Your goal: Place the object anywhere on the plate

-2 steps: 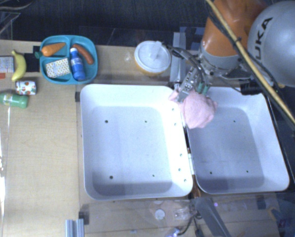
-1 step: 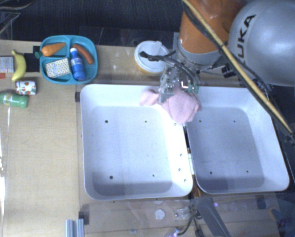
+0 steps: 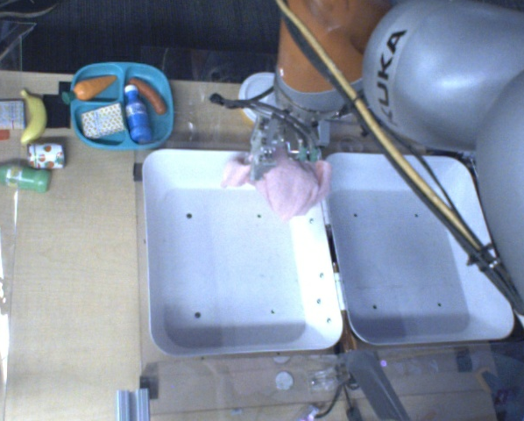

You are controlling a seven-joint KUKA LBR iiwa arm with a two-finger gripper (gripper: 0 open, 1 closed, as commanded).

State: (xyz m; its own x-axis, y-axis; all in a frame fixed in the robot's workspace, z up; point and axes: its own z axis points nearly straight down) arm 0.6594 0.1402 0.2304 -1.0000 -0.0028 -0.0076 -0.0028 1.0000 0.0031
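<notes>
The pink cloth (image 3: pixel 286 187) hangs limp from the gripper (image 3: pixel 266 158), which looks clamped on its top. It seems soft and light, so pinch a bunched fold.

A light wooden bench (image 3: pixel 60 270) is being seen from above, and two shallow white bins are being carried on it side by side: the left bin (image 3: pixel 231 323) and the right bin (image 3: pixel 420 323), their inner rims nearly touching. At the far left, a blue divided tray (image 3: pixel 161 103) is being borne by the bench top. Left of that tray, a banana (image 3: pixel 34 117), a small carton (image 3: pixel 1 117), a small can (image 3: pixel 46 155) and a green bottle (image 3: pixel 17 177) are lying directly on the wood.
</notes>
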